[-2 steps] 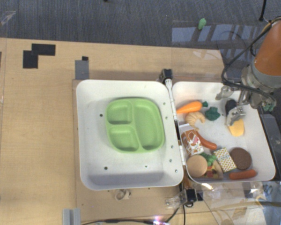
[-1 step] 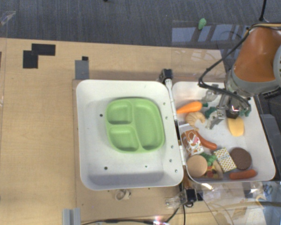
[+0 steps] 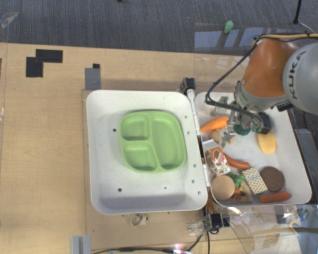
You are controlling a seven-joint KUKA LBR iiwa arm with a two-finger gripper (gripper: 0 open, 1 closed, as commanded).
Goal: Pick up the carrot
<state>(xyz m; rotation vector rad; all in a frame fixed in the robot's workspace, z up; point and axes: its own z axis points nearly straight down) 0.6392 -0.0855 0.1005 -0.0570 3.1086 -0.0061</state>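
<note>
The orange carrot (image 3: 214, 124) lies near the far-left corner of the right bin (image 3: 299, 157), its tip pointing toward the divider between the bins. My gripper (image 3: 229, 132) hangs under the orange-banded wrist, just to the right of the carrot's thick end and close above the bin floor. It seems to be beside the carrot rather than around it. The wrist hides the spot directly behind the gripper.
The right bin also holds a yellow piece (image 3: 266, 143), a red sausage (image 3: 236, 162), a small carton (image 3: 217, 161), a bun (image 3: 222, 187), a brown patty (image 3: 273, 178) and a hot dog (image 3: 274, 197). A green divided tray (image 3: 151, 141) sits in the left bin (image 3: 103, 157).
</note>
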